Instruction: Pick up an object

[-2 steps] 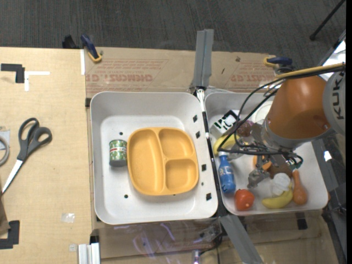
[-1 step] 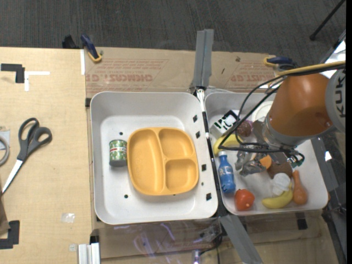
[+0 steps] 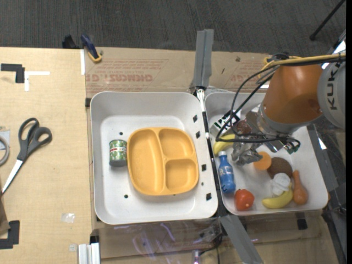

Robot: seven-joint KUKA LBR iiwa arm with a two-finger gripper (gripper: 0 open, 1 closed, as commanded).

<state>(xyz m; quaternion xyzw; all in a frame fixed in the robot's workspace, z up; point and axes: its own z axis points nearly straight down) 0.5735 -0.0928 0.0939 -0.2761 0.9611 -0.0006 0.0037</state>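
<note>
Even, fairly bright overhead light, with soft, short shadows. The white bins (image 3: 99, 164) look slightly washed out, and a faint purple glare smears the lower edge at six o'clock. Focus is a little soft and grainy throughout.

Scissors (image 3: 26, 143) on bench (left); blue clamp (image 3: 91, 48) near cardboard.

Blue bottle (image 3: 225, 172) lying along right bin's (image 3: 318, 157) left wall

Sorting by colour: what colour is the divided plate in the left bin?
Yellow-orange; the three-compartment plastic plate shows clearly in the camera view.
</note>
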